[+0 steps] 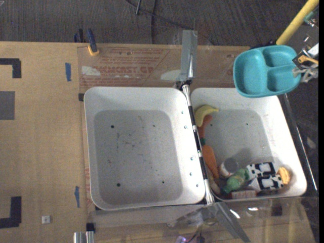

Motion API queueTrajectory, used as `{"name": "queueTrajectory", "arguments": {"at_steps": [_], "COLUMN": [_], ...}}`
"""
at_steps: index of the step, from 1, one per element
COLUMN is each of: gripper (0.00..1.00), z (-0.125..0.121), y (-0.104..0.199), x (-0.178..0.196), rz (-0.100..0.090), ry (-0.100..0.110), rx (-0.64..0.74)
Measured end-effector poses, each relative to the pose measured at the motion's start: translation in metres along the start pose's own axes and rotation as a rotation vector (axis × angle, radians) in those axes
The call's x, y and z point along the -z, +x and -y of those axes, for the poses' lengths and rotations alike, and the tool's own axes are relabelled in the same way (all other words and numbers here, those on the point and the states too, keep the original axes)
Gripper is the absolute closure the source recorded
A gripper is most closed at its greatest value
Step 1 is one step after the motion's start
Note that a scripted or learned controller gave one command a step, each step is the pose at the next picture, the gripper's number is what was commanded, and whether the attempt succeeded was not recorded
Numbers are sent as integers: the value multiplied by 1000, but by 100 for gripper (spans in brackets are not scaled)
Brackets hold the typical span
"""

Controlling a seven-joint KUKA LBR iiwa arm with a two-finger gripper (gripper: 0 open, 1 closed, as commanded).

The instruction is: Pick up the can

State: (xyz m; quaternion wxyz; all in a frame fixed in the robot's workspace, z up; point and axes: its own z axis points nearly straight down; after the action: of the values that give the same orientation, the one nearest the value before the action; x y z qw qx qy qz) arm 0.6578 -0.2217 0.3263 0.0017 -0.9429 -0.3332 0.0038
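In the right bin (pixel 291 135), the can (pixel 231 165) stands crowded by a carrot (pixel 210 158), a green toy (pixel 234 181) and a black-and-white carton (pixel 264 175), a banana (pixel 203 114) farther back, while the gripper (pixel 302 70) seemingly pinches a teal divided plate (pixel 263 71) aloft.

Small grey can (pixel 231 165) upright in right bin, among toys

Setting: tan wooden surface (pixel 40 151) marked with black tape corners (pixel 12 67) and blue tape strips (pixel 68 72); dark carpeted floor (pixel 61 6) beyond, crossed by a black cable (pixel 144 6); lighting dim, even.
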Motion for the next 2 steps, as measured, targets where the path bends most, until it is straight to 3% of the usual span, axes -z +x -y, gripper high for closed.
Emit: {"name": "queueTrajectory", "arguments": {"at_steps": [1,2], "gripper": [0,0], "z": [0,17], "y": [0,7], "x": [2,-108], "rz": [-3,-3], "ry": [-3,-1], "rx": [0,-36]}}
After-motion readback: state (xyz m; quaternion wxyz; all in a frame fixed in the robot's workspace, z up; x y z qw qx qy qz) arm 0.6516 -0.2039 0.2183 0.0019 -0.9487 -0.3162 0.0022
